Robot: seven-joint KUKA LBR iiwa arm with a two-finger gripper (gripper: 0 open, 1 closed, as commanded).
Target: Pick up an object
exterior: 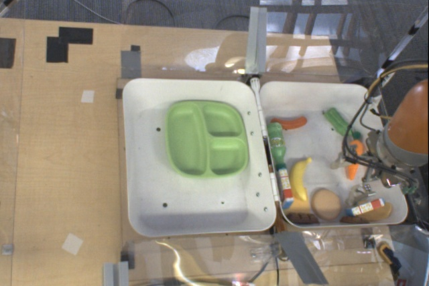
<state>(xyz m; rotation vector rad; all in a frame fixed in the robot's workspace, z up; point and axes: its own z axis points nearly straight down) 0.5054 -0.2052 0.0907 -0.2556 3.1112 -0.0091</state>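
Overhead, the gripper [373,179] hangs low in the right bin [315,96] (jaw state cannot be told) — near a banana [301,179] and carrot [353,159].

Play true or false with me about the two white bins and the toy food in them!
1. The green divided plate lies in the left bin. True.
2. The banana lies in the left bin. False: it lies in the right bin, near the green bottle.
3. The arm comes in over the right bin. True.
4. The green plate has food on it. False: its compartments are bare.
5. A red chili lies near the back of the right bin. True.
6. The brown egg-like ball sits at the back of the right bin. False: it sits at the front edge, beside the banana.
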